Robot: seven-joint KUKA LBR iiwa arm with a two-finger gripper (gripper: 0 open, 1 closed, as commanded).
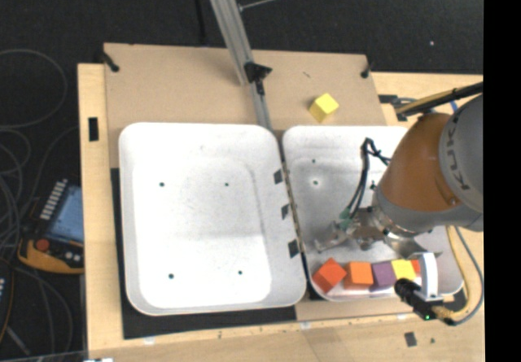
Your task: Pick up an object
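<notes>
Inside right bin (326,149) — orange (330,274), orange (361,273), purple (383,275), yellow (404,270) blocks.

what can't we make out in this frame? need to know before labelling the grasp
- End effector: in the camera view the arm's orange band overlaps it; finger state unreadable, and so is whether anything is held.
- Right bin: the arm hides much of its right half.
- Blocks along its lower edge: orange block and purple block show; the yellow block is partly covered by wrist hardware.
- Yellow cube on the board: clear.
</notes>
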